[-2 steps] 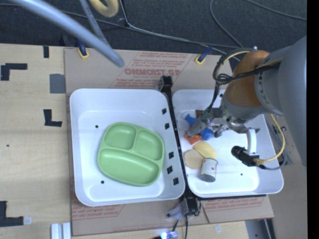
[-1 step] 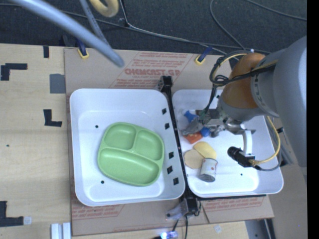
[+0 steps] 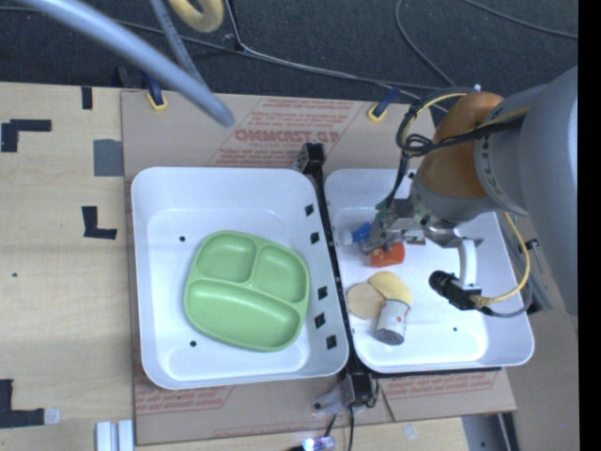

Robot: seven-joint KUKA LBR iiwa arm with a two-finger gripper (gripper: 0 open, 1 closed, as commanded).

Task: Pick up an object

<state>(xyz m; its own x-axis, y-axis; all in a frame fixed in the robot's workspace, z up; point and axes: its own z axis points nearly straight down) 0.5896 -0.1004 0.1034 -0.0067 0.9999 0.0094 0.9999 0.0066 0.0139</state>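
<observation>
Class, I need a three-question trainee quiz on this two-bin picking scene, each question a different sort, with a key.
1. True or false: the green divided plate lies in the right bin.
2. Which sits nearest the gripper? A) orange block B) grey can C) green divided plate
3. Fill in: the tan round pieces lie in the ____ bin.

Key: 1 false, it lies in the left bin; 2 A; 3 right.

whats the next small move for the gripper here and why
Probably a short straight descent, then a close. The gripper sits low in the right bin, right above the orange object and blue item; nothing visibly sits between its fingers.
</observation>
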